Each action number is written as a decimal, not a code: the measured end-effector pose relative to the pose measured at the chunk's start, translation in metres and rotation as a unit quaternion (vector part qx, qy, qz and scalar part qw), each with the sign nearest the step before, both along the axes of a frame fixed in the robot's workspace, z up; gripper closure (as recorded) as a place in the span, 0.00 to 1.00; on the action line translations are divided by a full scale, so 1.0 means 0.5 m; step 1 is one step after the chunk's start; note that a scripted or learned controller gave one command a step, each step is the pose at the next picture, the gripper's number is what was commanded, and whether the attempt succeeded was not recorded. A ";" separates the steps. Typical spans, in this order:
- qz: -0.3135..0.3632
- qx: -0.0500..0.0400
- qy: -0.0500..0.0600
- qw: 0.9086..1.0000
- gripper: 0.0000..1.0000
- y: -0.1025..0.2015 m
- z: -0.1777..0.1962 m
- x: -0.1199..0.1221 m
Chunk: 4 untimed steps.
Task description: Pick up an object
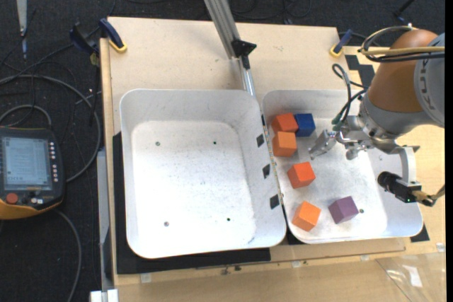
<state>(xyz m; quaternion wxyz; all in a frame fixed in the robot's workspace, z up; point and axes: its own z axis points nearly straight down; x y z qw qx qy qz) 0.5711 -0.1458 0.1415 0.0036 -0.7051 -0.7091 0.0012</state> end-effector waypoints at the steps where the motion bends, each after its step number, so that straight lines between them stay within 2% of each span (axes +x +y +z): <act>1: 0.000 -0.007 0.002 1.000 0.00 0.052 -0.093 0.145; 2: 0.001 0.000 0.020 1.000 0.00 0.050 -0.016 0.206; 3: 0.001 0.000 0.021 1.000 1.00 0.050 0.000 0.203; 4: 0.001 -0.001 0.020 1.000 0.00 0.051 0.001 0.204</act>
